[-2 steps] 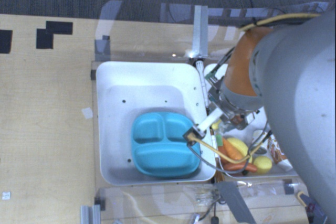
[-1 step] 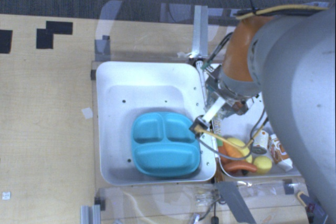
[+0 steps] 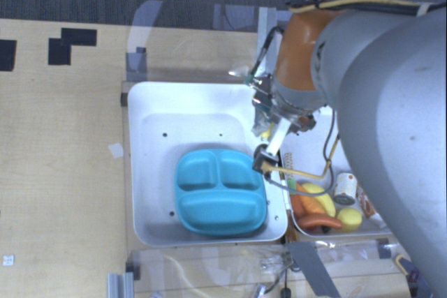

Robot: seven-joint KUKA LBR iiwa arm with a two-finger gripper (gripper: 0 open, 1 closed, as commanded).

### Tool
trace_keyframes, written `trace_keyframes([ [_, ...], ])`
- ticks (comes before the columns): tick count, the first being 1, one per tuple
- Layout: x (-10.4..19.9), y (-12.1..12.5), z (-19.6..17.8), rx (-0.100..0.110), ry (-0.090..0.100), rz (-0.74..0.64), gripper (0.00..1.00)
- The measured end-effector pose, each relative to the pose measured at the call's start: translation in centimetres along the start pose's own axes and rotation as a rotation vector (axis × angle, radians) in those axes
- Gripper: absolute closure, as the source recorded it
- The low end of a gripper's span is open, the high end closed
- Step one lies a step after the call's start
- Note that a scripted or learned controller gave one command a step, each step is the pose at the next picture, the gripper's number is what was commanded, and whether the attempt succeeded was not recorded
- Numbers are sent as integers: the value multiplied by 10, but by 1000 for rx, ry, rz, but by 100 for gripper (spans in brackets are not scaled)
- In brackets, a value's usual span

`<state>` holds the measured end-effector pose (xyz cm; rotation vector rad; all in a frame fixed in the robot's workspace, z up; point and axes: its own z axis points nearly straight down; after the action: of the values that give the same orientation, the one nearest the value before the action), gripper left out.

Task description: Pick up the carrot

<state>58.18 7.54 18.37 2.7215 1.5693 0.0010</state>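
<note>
The carrot (image 3: 299, 205), an orange piece, lies at the near left of the right bin (image 3: 363, 228) among other toy food. My gripper (image 3: 265, 123) hangs over the divide between the two bins, above and to the left of the carrot and apart from it. The grey arm with its orange band (image 3: 297, 52) covers most of the right bin. Nothing shows in the gripper.
A blue divided plate (image 3: 220, 192) fills the near half of the left bin (image 3: 150, 150). Beside the carrot lie a yellow banana-like piece (image 3: 320, 200), a red piece (image 3: 321, 222), a yellow lemon-like piece (image 3: 350, 218) and a small white can (image 3: 344, 186).
</note>
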Motion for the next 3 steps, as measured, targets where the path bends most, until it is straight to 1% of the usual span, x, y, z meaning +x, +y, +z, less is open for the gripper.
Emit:
trace_keyframes([
  [1,-5,-66,-14,1,0,-159,100],
  [2,-5,-88,-25,0,1,-409,100],
  [3,5,-93,64,-16,8,-728,100],
])
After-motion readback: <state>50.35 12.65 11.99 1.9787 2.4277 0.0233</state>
